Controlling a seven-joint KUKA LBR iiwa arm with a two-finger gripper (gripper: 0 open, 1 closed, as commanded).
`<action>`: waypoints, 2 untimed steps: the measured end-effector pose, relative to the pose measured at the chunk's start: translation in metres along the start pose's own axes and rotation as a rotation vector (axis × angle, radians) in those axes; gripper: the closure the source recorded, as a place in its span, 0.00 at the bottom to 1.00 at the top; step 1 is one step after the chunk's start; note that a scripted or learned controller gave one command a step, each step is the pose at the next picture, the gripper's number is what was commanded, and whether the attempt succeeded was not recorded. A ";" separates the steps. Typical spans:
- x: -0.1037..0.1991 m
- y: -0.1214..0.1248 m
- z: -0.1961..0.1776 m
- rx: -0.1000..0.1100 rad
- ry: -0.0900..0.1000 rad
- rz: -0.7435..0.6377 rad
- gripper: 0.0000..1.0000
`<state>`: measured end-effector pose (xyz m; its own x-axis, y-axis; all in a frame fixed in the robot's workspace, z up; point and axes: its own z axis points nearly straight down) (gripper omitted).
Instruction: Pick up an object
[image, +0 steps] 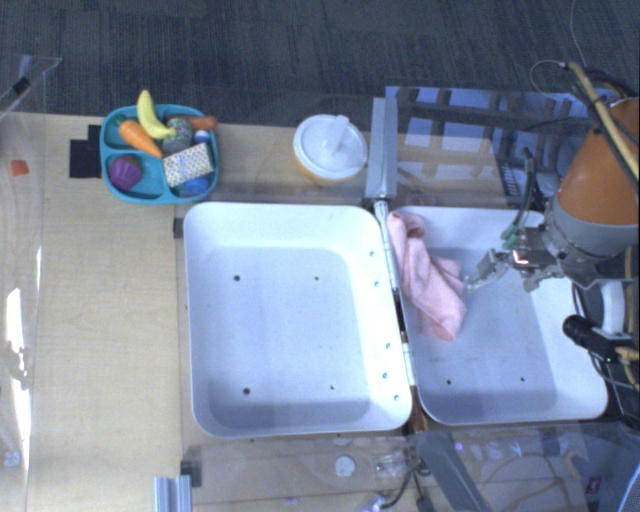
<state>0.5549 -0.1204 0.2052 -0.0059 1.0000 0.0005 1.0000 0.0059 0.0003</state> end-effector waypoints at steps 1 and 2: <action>-0.020 0.043 -0.037 -0.005 -0.001 0.184 0.00; 0.022 0.070 0.093 0.001 -0.001 0.089 0.00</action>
<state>0.6246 -0.0975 0.1118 0.0833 0.9965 0.0000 0.9965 -0.0833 -0.0008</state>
